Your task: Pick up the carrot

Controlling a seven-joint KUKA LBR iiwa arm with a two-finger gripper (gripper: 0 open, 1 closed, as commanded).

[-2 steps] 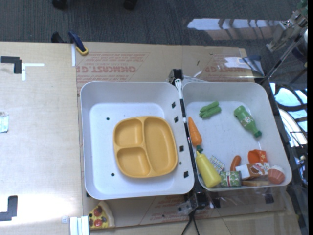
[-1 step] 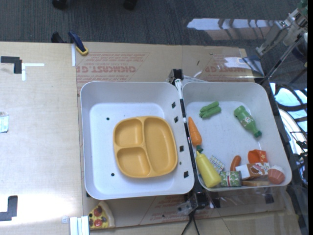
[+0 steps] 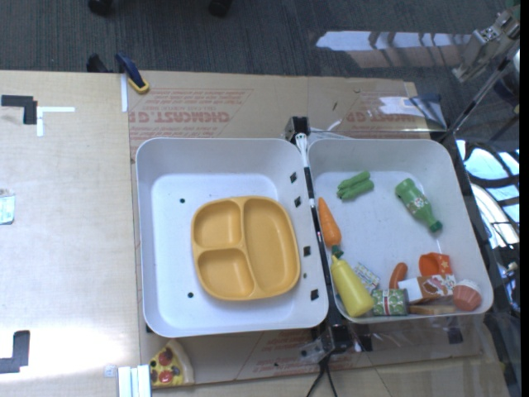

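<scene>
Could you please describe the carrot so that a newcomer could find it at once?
Look in the right bin, along its left wall. The carrot lies there, just above the yellow bottle. It is the plain orange, tapered piece with no label.

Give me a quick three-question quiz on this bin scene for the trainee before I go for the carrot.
1. True or false: the carrot lies in the same bin as the yellow divided plate.
2. Which item lies nearest the carrot? A) green bottle B) yellow mustard bottle C) green beans
3. Fill in: the carrot lies against the right bin's ____ wall.

Key: 1. False; it lies in the right bin, the plate in the left bin. 2. B. 3. Left.
</scene>
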